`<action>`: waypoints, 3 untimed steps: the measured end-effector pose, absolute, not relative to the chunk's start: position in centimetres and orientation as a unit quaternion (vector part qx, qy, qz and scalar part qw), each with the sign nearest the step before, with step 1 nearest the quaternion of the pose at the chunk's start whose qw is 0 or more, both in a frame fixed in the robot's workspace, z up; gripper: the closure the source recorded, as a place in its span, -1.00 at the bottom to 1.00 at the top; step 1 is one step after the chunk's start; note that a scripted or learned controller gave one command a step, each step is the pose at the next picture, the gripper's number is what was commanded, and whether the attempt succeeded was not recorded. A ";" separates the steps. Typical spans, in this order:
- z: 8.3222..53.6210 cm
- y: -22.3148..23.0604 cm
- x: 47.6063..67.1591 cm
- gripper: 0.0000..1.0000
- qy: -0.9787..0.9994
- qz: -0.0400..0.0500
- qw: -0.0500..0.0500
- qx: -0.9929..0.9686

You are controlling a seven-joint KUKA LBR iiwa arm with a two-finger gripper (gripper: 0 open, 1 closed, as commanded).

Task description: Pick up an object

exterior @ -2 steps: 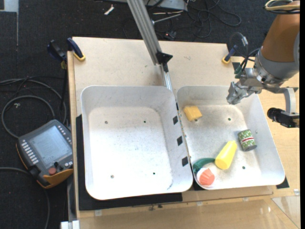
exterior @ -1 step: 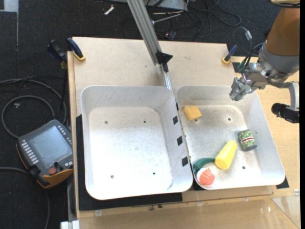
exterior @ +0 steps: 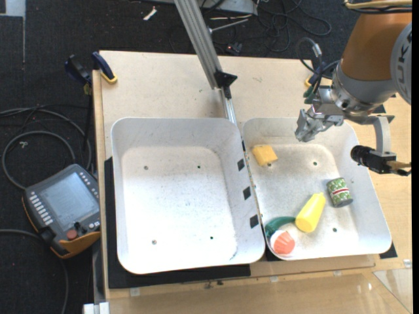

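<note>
Two white bins (exterior: pixel 177 133), finely speckled dark. One pale yellow block (exterior: pixel 264 154). One yellow bottle-shaped item (exterior: pixel 310 213). One green can (exterior: pixel 339 191), patterned with white spots. One orange-red and green piece (exterior: pixel 283 238). Table (exterior: pixel 163 84) recorded as light tan. Arm (exterior: pixel 370 48) banded orange.

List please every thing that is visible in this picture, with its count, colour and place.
bins: 2, white, side by side on the bench
yellow block: 1, yellow, right bin, far left part
yellow bottle: 1, yellow, right bin, near middle
green can: 1, green patterned, right bin, right of the bottle
carrot-like toy: 1, orange with green top, right bin, near left corner
teach pendant: 1, grey and orange, floor left of the bench
arm: 1, grey and orange, from the right
tool: 1, grey, above right bin's far edge
</note>
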State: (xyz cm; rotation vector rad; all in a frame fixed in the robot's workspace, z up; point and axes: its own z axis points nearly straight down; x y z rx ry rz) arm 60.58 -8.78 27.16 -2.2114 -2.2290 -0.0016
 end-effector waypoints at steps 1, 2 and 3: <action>27.5 -3.7 59.0 1.00 -0.710 0.000 0.001 -0.704; 27.6 1.4 57.1 1.00 -0.710 0.000 0.001 -0.704; 25.9 6.5 56.3 1.00 -0.710 0.000 0.002 -0.704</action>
